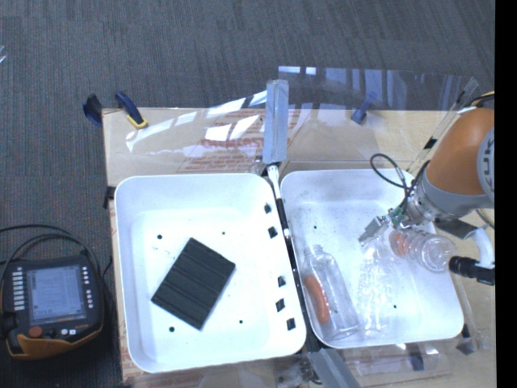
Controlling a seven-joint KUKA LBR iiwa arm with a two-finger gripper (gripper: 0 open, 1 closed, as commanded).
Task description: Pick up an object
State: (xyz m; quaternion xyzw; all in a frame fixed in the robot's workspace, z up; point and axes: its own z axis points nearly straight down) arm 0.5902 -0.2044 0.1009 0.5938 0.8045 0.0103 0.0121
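Two white bins (129, 217) are seen; the gripper (386, 226) is lowered over the right one, finger state indiscernible.

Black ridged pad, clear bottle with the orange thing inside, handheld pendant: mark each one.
Black ridged pad (194, 283), camera view, centre of its top face.
Clear bottle (331, 285), camera view, mid-body.
Handheld pendant (53, 292), camera view, its screen.

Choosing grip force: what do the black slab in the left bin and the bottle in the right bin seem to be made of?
Black slab: matte, ribbed, probably rubber or foam; no glare. Bottle: clear, glossy, likely thin plastic; an orange item shows through it.
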